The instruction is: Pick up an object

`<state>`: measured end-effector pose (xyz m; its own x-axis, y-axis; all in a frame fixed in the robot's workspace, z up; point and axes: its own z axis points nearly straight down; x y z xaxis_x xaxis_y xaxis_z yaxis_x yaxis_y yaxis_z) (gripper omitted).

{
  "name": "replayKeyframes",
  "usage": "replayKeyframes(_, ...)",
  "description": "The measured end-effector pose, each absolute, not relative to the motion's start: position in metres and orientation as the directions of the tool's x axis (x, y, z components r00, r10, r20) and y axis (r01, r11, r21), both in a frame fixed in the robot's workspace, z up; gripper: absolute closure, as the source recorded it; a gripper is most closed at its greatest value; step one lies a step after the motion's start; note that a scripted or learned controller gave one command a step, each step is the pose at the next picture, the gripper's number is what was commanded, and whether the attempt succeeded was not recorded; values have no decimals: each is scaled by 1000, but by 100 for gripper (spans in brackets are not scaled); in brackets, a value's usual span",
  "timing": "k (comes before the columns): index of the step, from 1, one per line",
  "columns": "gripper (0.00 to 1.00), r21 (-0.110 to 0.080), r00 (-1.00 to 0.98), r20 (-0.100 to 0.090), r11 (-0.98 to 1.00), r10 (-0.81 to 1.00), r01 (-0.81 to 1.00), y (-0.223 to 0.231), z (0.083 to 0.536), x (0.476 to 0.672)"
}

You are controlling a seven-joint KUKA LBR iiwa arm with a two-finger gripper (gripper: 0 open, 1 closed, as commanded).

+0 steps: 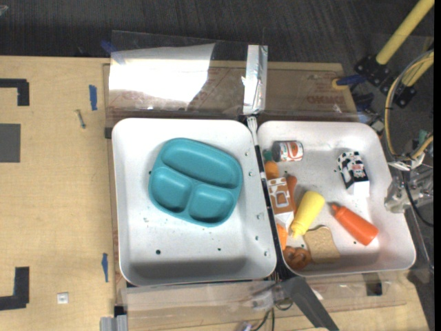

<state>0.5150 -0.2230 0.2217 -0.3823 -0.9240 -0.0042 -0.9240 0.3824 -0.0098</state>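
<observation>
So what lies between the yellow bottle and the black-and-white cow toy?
Bare white bin floor in the camera view, between the yellow bottle and cow toy.

A single fixed camera looks down from above the light wooden bench [48, 185], tilted slightly so the far edge sits at the top of the frame. It stands far enough back to take in both shallow white plastic bins: the left bin [131, 205] near the middle, the right bin [386, 185] toward the right, with dark floor [207, 5] beyond.
</observation>
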Motion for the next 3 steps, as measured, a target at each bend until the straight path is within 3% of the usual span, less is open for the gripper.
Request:
replayKeyframes(1,0,-5,-382,-4,382,-924,-924,-223,220,514)
replayKeyframes(2,0,0,-139,-4,139,-990,-990,-222,140,480)
replayKeyframes(3,0,-5,-59,-11,59,-998,-998,-213,95,483)
